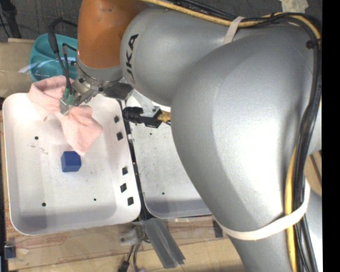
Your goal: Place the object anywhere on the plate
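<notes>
arm point(232, 95): smooth grey shell, soft sheen
pink cloth point(79, 123): soft, matt, crumpled fabric
blue cube point(71, 161): matt, smooth-faced
left bin point(22, 208): smooth white plastic, scuffed
table point(73, 251): bare, rough wood

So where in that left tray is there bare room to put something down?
The left bin's near half is bare, from below the blue cube to the front rim, plus the strip along its left wall. The far corner is crowded: pink cloth with the pincer over it.
</notes>
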You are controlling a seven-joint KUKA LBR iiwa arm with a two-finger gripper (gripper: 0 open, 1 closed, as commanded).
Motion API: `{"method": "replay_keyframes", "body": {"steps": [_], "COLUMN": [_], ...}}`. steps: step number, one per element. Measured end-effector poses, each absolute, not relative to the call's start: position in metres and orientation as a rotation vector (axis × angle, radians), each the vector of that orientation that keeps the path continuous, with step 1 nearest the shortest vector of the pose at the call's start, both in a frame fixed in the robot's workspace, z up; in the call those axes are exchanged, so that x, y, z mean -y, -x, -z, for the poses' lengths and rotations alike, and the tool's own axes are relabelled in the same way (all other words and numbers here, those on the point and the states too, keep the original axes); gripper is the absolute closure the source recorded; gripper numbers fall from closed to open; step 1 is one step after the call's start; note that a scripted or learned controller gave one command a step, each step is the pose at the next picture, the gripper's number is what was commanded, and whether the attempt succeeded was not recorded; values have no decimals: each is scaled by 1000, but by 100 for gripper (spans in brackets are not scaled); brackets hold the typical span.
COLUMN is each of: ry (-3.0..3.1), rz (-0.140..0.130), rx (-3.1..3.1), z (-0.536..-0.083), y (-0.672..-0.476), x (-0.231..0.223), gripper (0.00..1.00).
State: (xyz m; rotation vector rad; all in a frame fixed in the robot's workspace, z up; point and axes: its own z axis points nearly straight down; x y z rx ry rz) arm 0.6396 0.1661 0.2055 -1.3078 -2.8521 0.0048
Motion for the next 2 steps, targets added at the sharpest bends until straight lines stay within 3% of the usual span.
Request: {"method": "replay_keyframes", "body": {"steps": [1,2], "ry": [1087,1306], "rz": [-5,-6], "rx": [2944,2853], "z": [-198,-192], "y": [-606,-623], "x": [-205,-133], "gripper": [100,100]}}
